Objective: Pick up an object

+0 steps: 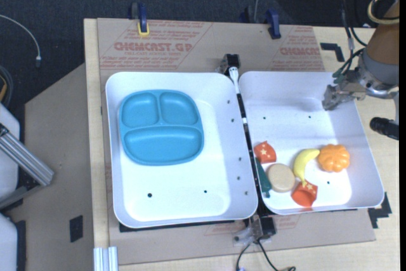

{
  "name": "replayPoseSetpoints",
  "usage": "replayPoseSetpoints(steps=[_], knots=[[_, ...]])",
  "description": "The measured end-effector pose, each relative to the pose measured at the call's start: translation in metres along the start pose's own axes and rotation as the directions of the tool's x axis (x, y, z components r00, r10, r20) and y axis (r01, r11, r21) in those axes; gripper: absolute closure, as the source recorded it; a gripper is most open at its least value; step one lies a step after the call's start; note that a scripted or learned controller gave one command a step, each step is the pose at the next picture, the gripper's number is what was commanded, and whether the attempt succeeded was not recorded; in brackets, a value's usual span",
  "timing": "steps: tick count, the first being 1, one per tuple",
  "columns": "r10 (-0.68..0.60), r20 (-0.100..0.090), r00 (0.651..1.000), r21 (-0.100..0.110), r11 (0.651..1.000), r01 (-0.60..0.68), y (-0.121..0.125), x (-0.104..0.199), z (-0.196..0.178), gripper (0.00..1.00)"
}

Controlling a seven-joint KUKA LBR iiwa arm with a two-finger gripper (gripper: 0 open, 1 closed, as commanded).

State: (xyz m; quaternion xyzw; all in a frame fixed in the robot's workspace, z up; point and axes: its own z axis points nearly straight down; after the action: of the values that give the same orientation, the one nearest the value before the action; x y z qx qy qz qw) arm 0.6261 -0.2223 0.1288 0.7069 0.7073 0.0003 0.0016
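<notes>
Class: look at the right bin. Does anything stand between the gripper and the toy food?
Nothing visible does. The gripper is at the right bin's far right; the toy food, the banana among it, sits clustered at the near end, with bare white floor between.

Bright, even overhead light; soft shadows, slight blur.

Divided plate (162, 127) in left bin (127, 200); toy foods (304, 168) in right bin's (285, 92) near end.
</notes>
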Motion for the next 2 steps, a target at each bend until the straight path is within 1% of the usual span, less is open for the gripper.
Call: replayPoseSetpoints(steps=[1, 2], knots=[[0.001, 0.002, 1.000, -0.004, 1.000, -0.001, -0.005, -0.001, -0.062, 1.00], [-0.001, 0.002, 1.000, -0.007, 1.000, 0.001, -0.002, 0.002, -0.128, 1.00]])
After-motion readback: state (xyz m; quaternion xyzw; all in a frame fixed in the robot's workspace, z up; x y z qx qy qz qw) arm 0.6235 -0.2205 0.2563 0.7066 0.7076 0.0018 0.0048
